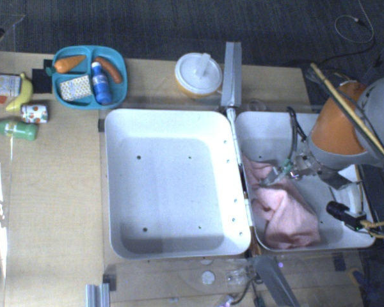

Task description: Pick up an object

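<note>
1. In the right bin (269, 128), directly under the gripper (288, 170): a pink cloth (285, 213), crumpled, spreading from below the fingertips toward the bin's near wall.
2. Fingers: too small and dark against the cloth to tell whether apart or together; no fold visibly between them, so no hold to claim.
3. Gripper low, at or just touching the cloth's far-left edge, close to the wall shared with the left bin (173, 184).
4. Step in hand, as judged: settling onto the cloth for a pinch.
5. To do it well: aim at a raised fold, not a flat patch; better a touch nearer the cloth's middle, away from the shared wall.
6. Press down far enough to gather fabric, then close fully before lifting.
7. Lift straight up and slowly; soft cloth likely to drape and drag, or slip out of a thin pinch.
8. Beyond the gripper, on the bench: a lidded cup (198, 73) and a blue tray (118, 62), well apart, no concern.
</note>
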Controlling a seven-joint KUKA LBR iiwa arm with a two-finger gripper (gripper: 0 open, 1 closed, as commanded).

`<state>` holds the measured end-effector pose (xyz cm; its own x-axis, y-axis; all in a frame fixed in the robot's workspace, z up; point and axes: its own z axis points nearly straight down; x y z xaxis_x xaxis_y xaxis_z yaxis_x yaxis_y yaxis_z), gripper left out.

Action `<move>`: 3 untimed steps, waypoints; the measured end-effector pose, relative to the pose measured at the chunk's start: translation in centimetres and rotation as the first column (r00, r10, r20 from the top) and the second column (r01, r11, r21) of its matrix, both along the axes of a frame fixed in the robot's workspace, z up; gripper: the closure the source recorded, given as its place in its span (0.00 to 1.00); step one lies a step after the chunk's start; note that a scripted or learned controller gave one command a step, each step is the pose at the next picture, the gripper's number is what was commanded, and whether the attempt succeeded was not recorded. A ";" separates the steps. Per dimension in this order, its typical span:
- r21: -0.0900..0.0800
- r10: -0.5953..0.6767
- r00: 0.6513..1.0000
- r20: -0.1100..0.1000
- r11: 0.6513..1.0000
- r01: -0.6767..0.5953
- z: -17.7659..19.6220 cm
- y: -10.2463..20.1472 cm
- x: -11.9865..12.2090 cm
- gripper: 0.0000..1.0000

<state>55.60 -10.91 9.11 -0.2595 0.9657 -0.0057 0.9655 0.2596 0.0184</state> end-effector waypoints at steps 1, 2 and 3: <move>0.000 -0.046 0.999 -0.003 0.999 0.046 -0.1 1.7 2.8 0.00; 0.001 -0.043 0.999 0.002 0.999 0.043 0.9 1.9 3.0 1.00; -0.001 0.315 0.949 -0.016 0.949 -0.315 9.3 4.8 11.4 1.00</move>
<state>67.04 -6.07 18.37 -0.5505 0.8349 -0.0027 0.8349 0.5505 0.0031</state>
